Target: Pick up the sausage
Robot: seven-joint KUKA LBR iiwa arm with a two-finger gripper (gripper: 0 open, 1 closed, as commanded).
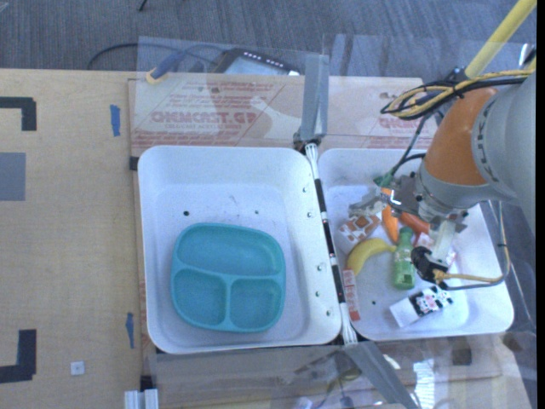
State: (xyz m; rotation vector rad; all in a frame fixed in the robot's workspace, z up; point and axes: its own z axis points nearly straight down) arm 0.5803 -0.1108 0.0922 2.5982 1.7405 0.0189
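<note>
Sausage [415,222], reddish, lies in the right bin [492,312] just beside the orange carrot [389,221], above the green bottle [402,267], right at the gripper [436,227]. Whether the gripper grasps anything cannot be told.

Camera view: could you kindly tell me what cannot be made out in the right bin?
- Sausage: camera view, perhaps the red piece, half hidden by the arm.
- White-and-black item: camera view, too small to identify.
- Right bin: camera view, upper right part covered by the arm.
</note>
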